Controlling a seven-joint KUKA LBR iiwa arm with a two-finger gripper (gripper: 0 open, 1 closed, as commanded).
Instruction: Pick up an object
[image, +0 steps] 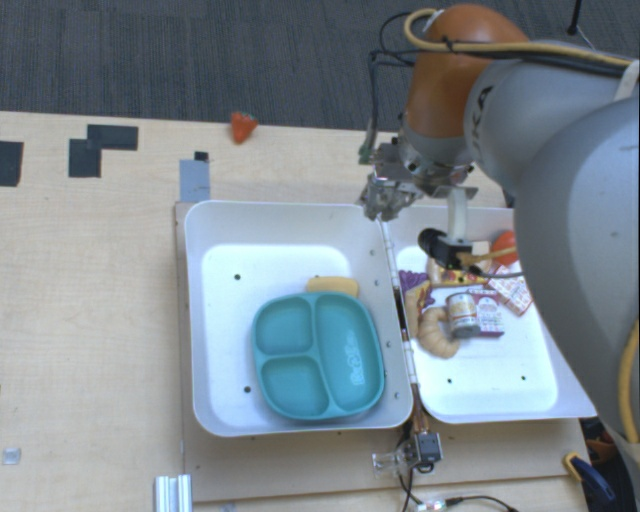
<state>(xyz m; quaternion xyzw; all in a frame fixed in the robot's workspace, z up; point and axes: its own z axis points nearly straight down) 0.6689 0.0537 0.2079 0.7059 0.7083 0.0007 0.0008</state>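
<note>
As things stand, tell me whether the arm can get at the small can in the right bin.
Probably yes. The can lies on top of the clutter in the right bin, nothing over it, and the claw hovers by the bins' far rim. The croissant touching it may crowd a grasp.

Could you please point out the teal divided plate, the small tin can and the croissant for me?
teal divided plate (318, 357): camera view, centre ridge.
small tin can (462, 311): camera view, its side.
croissant (436, 335): camera view, its middle.

Two shallow white bins (200, 330) of smooth glossy plastic, teal divided tray (318, 355) of matt plastic at lower centre, pale wood-grain table (80, 330) at left, small shiny metal can (462, 313) at right, dark ribbed carpet floor (180, 50) along top.
</note>
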